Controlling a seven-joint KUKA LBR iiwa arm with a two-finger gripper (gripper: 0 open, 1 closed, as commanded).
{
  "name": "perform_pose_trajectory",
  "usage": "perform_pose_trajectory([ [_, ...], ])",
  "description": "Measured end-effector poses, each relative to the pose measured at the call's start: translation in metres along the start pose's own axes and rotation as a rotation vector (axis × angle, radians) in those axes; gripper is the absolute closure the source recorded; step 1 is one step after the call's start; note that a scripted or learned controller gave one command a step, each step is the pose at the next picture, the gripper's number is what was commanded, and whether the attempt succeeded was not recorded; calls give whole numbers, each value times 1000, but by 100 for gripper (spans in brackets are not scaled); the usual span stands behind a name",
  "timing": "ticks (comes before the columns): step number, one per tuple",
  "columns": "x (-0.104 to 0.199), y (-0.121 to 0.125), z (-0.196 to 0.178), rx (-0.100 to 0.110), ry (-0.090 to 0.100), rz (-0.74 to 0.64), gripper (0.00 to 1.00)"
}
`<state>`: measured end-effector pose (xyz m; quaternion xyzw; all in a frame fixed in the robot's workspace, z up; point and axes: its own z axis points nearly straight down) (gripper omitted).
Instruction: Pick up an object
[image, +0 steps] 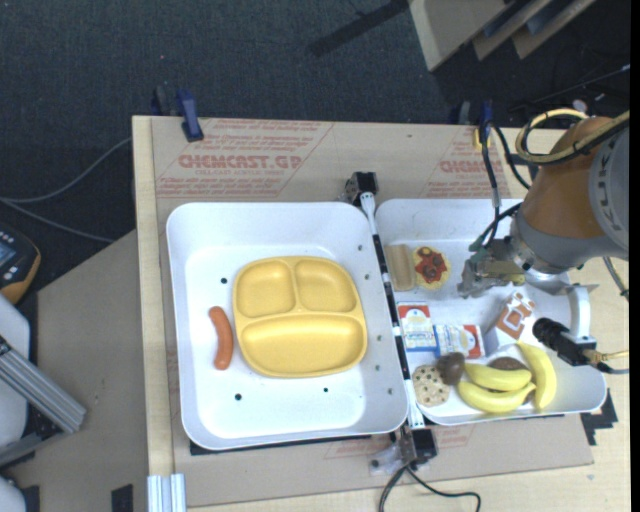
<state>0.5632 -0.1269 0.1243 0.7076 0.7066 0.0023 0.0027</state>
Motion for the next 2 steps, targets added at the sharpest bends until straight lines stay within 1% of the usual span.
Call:
perform_pose_trajectory([
  [1, 8, 40, 15, 4, 0, -4, 100],
  [2, 34, -42, 41, 15, 4, 0, 100],
])
